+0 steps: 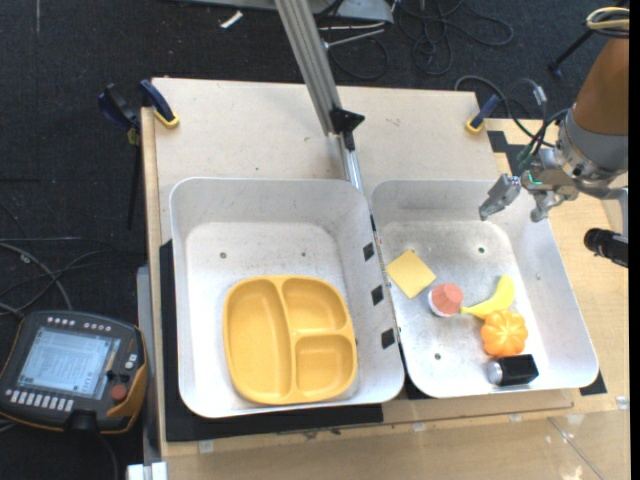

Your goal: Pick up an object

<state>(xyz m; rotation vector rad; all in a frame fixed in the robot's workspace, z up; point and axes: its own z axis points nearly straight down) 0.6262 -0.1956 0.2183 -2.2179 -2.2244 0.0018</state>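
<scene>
We see the gripper spread open, holding nothing, above the right bin's far rim, well apart from the banana inside.

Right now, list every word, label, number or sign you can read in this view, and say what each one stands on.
No text can be read in this view.
Teach pendant: its screen shows lines of content, too small and blurred to read.
Black object in the right bin: no legible label.
Yellow divided tray, yellow square block, banana, orange fruit: no markings visible.
</scene>
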